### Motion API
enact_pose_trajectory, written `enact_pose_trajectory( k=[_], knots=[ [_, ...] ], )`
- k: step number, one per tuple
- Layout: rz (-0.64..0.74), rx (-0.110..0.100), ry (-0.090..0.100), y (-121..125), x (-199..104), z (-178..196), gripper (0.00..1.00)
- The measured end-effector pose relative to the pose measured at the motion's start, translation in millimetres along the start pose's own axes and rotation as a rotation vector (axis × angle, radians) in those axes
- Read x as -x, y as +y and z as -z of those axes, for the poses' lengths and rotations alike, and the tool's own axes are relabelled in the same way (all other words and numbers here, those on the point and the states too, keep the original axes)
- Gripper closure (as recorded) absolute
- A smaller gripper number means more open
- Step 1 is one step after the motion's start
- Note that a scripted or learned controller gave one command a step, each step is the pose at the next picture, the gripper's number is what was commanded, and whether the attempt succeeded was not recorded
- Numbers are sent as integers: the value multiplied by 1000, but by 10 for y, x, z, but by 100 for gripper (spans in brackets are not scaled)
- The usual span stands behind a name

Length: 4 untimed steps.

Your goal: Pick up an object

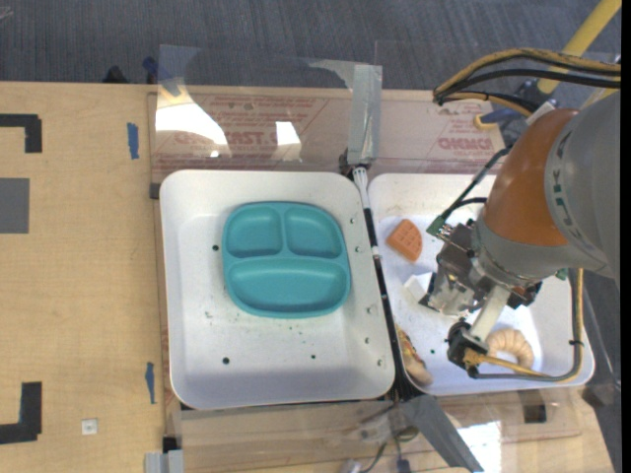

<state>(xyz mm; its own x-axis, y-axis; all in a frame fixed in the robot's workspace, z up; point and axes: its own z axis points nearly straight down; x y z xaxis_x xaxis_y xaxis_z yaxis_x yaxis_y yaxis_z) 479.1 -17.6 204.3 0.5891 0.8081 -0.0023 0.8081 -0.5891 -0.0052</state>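
- Nearest the camera, at the bottom edge of the right bin (584, 363), lie a pale croissant-shaped pastry (513, 344) and, in the bin's lower left corner, a small tan item (414, 362) pressed against the wall; what it is cannot be told.
- The arm (552, 195) reaches in from the right and hangs over the middle of the right bin, its orange band above the wrist, so the gripper (450, 294) sits low among the loose things where a grab could be made.
- How wide the tool stands cannot be told: its lower end is a dark, cluttered shape against the white floor, and nothing is visibly held in it.
- An orange wedge (405, 239) lies up and to the left of the gripper, near but apart from it, close to the wall between the bins.
- The pastry lies just beside the wrist, below and to its right, partly behind a yellow cable (505, 367) that trails along the bin floor.
- The left bin (187, 294) holds a teal divided plate (287, 258), flat and centred, well apart from the arm.
- Judging from this, the pick is not yet made; the wedge or the pastry look like the likeliest targets.
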Motion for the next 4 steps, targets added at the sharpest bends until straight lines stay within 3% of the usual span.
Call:
enact_pose_trajectory(
  k=[1, 2, 4],
  knots=[
    [534, 8, 1, -31, -130, 437, 100],
    [148, 0, 0, -329, -451, 164, 100],
    [-443, 3, 1, -927, -1260, -64, 100]
  ],
)
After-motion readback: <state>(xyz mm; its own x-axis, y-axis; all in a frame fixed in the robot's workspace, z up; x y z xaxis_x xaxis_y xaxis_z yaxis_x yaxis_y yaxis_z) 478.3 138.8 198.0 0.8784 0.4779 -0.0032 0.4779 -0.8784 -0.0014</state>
